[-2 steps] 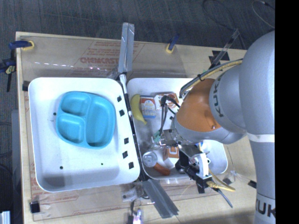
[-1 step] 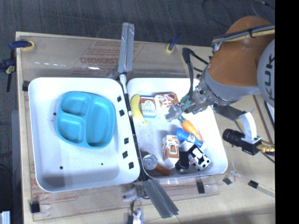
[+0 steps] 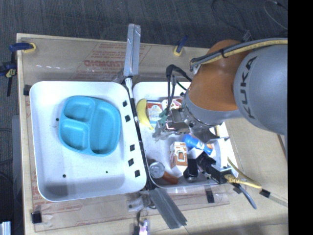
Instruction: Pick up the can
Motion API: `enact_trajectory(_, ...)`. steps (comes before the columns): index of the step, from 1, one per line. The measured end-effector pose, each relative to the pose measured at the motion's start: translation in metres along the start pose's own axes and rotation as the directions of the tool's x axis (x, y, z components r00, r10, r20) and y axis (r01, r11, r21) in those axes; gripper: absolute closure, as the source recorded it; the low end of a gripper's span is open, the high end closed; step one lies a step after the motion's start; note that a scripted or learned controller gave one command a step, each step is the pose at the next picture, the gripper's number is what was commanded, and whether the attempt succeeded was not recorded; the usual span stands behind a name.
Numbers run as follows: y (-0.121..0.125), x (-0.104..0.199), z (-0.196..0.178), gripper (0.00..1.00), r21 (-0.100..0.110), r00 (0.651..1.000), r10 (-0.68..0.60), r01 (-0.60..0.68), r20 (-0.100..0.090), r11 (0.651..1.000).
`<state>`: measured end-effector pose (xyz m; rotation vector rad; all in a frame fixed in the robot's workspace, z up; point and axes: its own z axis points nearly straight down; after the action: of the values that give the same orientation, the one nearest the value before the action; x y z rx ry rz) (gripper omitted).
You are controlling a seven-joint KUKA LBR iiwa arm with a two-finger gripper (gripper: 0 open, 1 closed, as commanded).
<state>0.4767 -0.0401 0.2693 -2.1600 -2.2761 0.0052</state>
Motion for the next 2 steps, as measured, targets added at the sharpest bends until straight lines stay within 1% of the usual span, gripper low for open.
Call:
enact_trajectory(1, 0.049, 0.002, 0.005, 1.0, -0.001, 0.996, 0.093, -0.093, 0.001, 0.996)
enact_trajectory(2, -0.001, 0.003, 0.021, 1.0, 0.001, 0.976, 0.216, -0.216, 0.0, 0.976)
